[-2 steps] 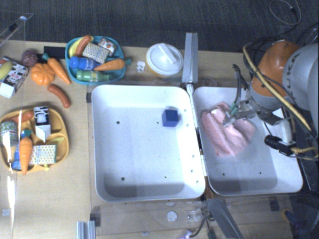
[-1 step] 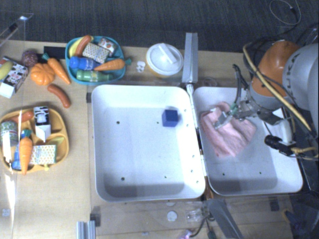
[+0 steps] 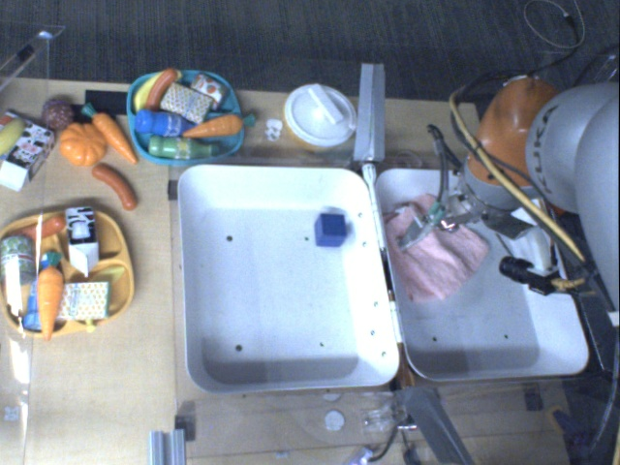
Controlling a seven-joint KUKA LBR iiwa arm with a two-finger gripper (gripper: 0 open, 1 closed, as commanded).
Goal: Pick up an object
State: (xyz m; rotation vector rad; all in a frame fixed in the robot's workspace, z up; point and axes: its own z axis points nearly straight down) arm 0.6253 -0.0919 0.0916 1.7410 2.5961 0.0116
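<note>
Counting contents: two white bins side by side; left bin (image 3: pixel 223 298) holds one blue cube (image 3: pixel 331 229) near its upper right corner; right bin (image 3: pixel 504 342) holds one pink cloth (image 3: pixel 441 260) at its upper left; arm reaches in from the right, gripper (image 3: pixel 426 229) lowered onto the cloth; finger state cannot be determined.

Single fixed camera above the bench, slanting down; both white bins (image 3: pixel 281 187) in frame
</note>
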